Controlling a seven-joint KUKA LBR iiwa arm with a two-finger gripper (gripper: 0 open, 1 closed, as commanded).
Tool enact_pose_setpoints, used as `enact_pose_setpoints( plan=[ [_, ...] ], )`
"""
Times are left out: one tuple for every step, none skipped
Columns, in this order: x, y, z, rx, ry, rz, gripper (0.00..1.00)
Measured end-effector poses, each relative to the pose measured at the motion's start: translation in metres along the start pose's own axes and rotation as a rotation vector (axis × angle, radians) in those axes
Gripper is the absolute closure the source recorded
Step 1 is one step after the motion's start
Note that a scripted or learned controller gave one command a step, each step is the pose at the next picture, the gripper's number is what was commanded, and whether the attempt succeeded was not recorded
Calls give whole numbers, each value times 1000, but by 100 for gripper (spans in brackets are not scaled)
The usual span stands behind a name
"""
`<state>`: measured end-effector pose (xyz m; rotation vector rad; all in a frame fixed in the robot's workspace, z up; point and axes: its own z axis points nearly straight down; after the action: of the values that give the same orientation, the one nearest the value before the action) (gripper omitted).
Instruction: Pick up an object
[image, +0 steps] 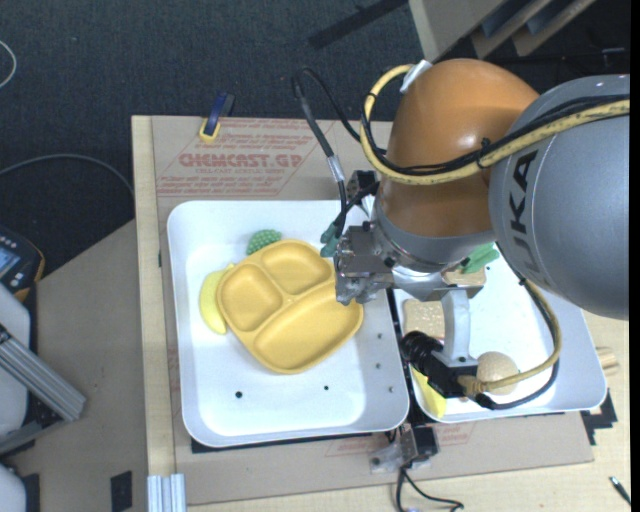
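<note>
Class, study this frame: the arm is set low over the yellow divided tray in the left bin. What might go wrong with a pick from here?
The end effector sits at the rim of the yellow divided tray, so a grip there may slip or tip it. The tray overlaps the banana and green object; lifting could drag them. The loose cable hangs over the right bin and might snag.

My hand (352, 285) hangs over the right edge of the divided tray (285, 305) in the left bin (300, 410); the right bin (560, 395) lies beside it.
</note>
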<state>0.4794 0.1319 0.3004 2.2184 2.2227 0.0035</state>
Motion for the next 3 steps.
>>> enact_pose_setpoints(
  plan=[
    [-49, -1, 53, 10, -3, 8, 100],
    [12, 1, -67, -11, 6, -7, 100],
    [-33, -2, 33, 13, -5, 7, 100]
  ],
)
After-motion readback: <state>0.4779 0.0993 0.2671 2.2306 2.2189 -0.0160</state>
